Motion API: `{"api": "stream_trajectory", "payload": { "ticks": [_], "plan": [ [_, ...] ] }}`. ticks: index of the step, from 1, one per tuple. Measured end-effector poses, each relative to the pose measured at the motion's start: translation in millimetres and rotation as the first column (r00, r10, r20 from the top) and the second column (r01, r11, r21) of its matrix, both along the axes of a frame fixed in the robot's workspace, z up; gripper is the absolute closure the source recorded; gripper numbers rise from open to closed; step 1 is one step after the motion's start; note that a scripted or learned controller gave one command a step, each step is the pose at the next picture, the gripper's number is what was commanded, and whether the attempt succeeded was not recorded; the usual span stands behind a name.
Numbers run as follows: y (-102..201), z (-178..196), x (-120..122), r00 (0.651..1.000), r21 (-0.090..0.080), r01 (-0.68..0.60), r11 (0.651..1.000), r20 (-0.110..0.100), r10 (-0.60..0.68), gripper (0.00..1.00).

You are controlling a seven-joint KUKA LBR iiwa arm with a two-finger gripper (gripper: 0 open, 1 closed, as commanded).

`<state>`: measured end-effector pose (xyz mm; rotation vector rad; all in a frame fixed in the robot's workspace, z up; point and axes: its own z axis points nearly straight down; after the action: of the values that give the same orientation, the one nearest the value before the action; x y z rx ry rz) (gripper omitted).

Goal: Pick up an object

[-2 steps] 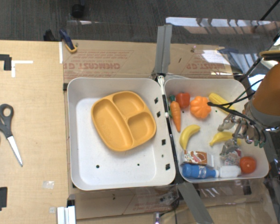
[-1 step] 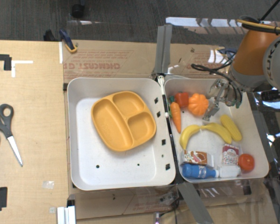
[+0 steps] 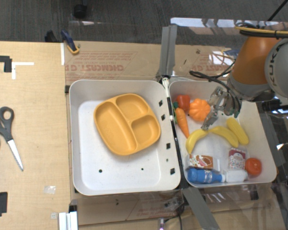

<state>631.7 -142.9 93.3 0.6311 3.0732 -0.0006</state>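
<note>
The right bin [image 3: 268, 143] holds several toy foods: an orange pumpkin [image 3: 199, 109], a carrot [image 3: 182, 121], a red pepper [image 3: 183, 101], two yellow bananas [image 3: 197, 139] [image 3: 237, 131], a tomato [image 3: 253, 166], two small cartons [image 3: 202, 162] [image 3: 237, 158] and a blue and white bottle [image 3: 207, 177]. My gripper [image 3: 212, 120] hangs low over the bin's middle, just right of the pumpkin and above the bananas. Its fingers [image 3: 209, 121] point down and left, with nothing seen between them.
The left bin [image 3: 81, 143] holds a yellow divided plate [image 3: 127, 123]. Scissors [image 3: 7, 133] lie on the wooden bench at far left. A grey divider bar [image 3: 167, 51] runs between the bins at the back. The arm's orange band [image 3: 259, 61] rises at upper right.
</note>
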Motion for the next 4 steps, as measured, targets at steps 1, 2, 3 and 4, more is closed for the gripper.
{"api": "stream_trajectory", "payload": {
  "ticks": [1,2,3,4],
  "plan": [
    [-0.2,10.5,1.2,1.0,-0.003,-0.003,1.0,0.004,0.003,1.0],
    [27.4,-0.5,-77.4,0.998,0.0,0.056,0.998,-0.002,-0.056,1.0],
    [27.5,-0.2,-76.7,0.998,0.0,0.056,0.998,-0.001,-0.056,0.0],
    [47.8,-0.8,-73.3,0.973,0.001,0.23,0.973,-0.001,-0.23,0.0]
  ]
}}
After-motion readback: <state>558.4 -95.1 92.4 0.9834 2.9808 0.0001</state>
